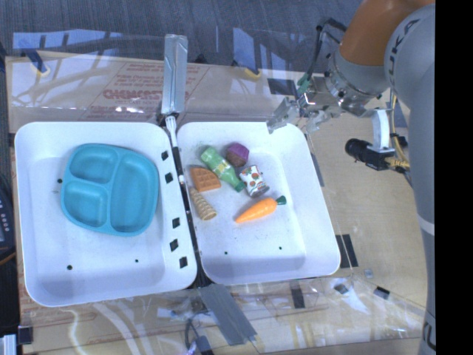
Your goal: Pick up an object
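The right bin [295, 246] holds several small toy foods. A green bottle [222, 167] lies at its middle, with a purple piece [237, 154] just beyond it. A small red and white can [253, 180] sits beside an orange carrot [257, 210]. Near the bin's left wall lie an orange wedge [205, 179] and a tan waffle cone [203, 204]. My gripper [294, 117] hangs over the bin's far right corner, above and apart from the toys. Its fingers are spread, with nothing between them.
The left bin [44, 272] bears a blue divided plate [111, 188]. A grey metal bar [174, 72] stands at the far end of the divider between the bins. My arm's grey body and orange band [377, 21] fill the upper right.
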You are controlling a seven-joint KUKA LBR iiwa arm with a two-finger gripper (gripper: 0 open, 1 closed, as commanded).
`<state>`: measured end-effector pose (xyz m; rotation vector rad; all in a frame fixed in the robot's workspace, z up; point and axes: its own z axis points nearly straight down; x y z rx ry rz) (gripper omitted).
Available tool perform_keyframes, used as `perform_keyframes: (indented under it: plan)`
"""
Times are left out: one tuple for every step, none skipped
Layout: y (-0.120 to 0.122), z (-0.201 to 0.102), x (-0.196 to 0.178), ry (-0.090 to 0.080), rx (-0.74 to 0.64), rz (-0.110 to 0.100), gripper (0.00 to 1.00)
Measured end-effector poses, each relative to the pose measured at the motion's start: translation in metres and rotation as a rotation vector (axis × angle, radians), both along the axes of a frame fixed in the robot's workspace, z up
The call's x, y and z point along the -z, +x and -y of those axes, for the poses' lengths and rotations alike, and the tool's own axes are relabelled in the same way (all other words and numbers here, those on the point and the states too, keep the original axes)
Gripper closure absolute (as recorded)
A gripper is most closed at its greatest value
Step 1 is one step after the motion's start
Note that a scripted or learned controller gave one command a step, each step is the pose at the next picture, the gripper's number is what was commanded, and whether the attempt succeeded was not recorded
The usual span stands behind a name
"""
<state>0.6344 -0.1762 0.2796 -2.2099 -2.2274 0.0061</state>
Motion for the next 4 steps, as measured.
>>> perform_keyframes:
  plan:
    - [-0.007,-0.023,0.158,-0.001,-0.001,0.014,0.00]
    - [-0.026,-0.024,0.179,-0.001,0.021,0.021,0.00]
    - [-0.024,-0.025,0.167,0.000,0.019,0.025,1.00]
    - [-0.018,-0.045,0.085,0.000,-0.012,0.005,1.00]
